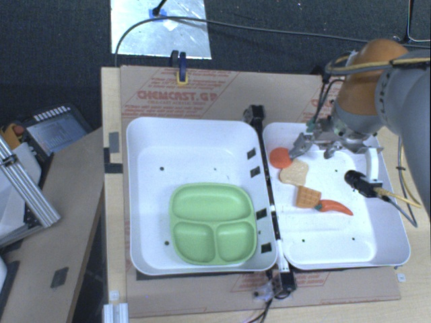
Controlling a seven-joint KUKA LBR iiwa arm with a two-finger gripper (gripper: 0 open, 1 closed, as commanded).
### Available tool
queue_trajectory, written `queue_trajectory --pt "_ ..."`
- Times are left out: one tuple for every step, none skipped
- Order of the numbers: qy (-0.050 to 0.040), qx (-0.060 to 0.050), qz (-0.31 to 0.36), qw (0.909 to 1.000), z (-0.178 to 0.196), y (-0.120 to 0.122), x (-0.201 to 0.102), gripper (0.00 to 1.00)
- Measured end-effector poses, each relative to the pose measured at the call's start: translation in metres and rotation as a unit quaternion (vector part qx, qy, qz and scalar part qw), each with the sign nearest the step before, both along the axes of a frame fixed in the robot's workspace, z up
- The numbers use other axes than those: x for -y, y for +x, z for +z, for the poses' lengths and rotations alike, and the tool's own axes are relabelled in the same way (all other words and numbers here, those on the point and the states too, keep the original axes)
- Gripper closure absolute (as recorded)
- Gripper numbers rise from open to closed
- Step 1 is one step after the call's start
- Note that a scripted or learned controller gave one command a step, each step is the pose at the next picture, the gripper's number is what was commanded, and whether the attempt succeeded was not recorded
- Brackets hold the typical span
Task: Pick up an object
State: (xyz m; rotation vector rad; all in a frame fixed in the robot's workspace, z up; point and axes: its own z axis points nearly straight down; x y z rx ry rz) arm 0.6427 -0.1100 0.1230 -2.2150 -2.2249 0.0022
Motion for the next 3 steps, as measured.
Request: queue_trajectory --pt "-0.0009 0.004 0.0 1.0 0.014 0.002 0.001 1.0" --pt "-0.0007 0.004 -0.001 1.0 0.059 0.0 0.003 1.0" --pt "-0.0006 0.004 0.0 1.0 0.089 0.001 0.003 1.0"
